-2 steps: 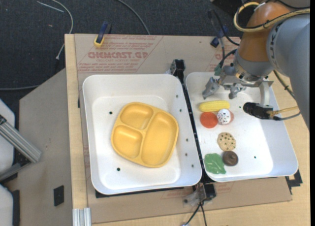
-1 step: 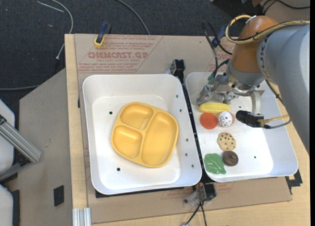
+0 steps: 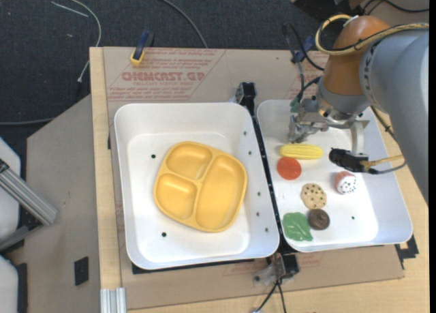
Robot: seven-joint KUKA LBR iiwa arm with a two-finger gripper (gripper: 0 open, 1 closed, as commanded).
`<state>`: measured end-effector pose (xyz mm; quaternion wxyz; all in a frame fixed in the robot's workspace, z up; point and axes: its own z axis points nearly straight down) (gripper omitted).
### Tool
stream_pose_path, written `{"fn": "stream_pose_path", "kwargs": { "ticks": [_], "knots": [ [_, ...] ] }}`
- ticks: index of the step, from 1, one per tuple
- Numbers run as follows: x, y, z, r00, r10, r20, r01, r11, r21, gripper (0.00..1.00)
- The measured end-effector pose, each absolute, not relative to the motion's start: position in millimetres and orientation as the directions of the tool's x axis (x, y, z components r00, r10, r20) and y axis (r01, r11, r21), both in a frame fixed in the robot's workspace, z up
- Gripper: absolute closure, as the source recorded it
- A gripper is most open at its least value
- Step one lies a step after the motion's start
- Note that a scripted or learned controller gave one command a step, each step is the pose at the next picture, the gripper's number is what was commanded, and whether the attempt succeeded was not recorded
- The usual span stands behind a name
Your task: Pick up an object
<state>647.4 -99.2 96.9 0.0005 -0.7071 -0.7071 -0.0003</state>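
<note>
I had the claw low over the far part of the right bin, just beyond the toy corn cob, which lay on its side across the bin floor. I could not tell how wide the claw stood; its metal parts ran together from above, and nothing showed between them. The corn looked the nearest candidate. Close on its near side sat a toy tomato, with a cookie, a dark round piece and a green leaf nearer still. To do this well, I judged I should straddle the cob across its narrow width, centred, and descend squarely so the tomato was not nudged. The yellow divided plate sat in the left bin.
</note>
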Motion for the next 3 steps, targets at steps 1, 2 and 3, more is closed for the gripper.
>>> {"fn": "stream_pose_path", "kwargs": {
  "ticks": [1, 2, 3],
  "knots": [
    [646.6, -90.7, 157.6, -0.002, 1.000, -0.001, 1.000, 0.002, 0.008, 1.00],
    [655.2, -91.6, 221.2, -0.001, 1.000, -0.001, 1.000, 0.002, 0.009, 1.00],
    [665.8, -90.4, 271.6, -0.002, 1.000, -0.001, 1.000, 0.002, 0.008, 1.00]
  ]
}}
